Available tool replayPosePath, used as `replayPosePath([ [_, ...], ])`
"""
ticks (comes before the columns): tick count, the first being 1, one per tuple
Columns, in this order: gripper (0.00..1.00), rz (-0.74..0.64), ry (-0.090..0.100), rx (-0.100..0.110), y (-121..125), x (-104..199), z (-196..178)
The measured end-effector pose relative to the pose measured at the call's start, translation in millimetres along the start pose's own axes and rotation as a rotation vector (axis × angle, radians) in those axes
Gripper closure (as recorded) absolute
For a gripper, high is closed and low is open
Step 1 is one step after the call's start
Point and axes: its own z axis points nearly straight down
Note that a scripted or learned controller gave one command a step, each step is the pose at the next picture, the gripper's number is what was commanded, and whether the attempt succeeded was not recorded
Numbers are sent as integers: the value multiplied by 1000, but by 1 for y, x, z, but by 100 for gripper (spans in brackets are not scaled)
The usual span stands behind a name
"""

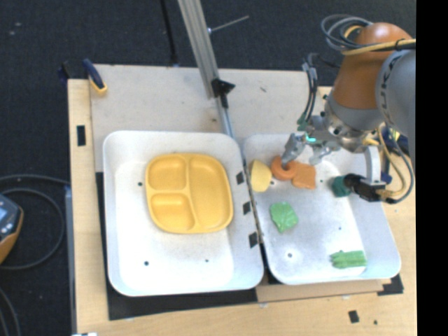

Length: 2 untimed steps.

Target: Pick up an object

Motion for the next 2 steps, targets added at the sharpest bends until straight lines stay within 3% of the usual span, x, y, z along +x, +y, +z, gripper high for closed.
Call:
replayPosePath([
  [1, 0, 0, 0, 0, 0, 0, 0],
  [2, 0, -1, -1, 4, -1, 9, 51],
])
